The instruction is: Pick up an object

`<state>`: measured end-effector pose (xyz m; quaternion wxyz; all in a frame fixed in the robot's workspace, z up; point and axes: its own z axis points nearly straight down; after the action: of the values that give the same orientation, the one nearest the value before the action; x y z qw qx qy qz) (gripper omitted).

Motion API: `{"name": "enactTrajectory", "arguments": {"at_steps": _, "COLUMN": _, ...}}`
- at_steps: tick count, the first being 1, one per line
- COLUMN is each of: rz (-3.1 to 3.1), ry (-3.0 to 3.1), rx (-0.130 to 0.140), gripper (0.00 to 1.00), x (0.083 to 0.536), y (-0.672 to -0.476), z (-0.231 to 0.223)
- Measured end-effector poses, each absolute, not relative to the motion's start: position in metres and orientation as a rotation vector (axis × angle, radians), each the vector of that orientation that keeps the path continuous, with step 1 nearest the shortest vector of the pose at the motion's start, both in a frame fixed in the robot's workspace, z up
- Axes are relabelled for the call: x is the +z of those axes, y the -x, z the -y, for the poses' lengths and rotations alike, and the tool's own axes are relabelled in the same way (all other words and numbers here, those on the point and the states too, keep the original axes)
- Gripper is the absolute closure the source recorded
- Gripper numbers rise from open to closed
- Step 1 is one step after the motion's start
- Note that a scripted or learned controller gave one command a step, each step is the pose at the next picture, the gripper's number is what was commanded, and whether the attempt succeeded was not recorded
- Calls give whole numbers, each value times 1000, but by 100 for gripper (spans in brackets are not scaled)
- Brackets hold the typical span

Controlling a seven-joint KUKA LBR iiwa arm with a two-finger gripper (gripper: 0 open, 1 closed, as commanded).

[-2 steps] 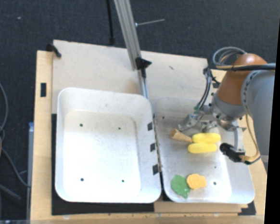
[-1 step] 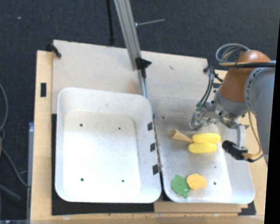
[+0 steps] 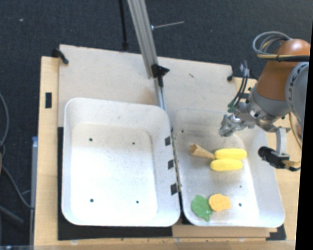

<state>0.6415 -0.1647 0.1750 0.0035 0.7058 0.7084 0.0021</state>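
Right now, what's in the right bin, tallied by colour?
Yellow: 2, the upper piece and the lower piece, touching
Tan: 1, a cone
Orange: 1, a round piece
Green: 1, a leaf-like piece beside the orange one
Total: 5

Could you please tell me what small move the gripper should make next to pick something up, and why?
Probably a short move down and toward the two yellow oblong plastic pieces. The gripper hangs just above and beyond them in the right white bin, holding nothing visible, and they are the nearest objects; the tan cone-shaped piece lies beside them.
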Motion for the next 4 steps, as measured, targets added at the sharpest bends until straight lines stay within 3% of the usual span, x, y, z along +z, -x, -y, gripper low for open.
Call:
{"name": "enactTrajectory", "arguments": {"at_steps": 1, "rz": -2223, "ry": -2212, "rx": 5, "gripper": 100, "x": 219, "y": -643, "z": 166}}
{"name": "enactTrajectory", "arguments": {"at_steps": 4, "rz": -2230, "ry": -2216, "rx": 1, "gripper": 100, "x": 210, "y": -637, "z": 8}}
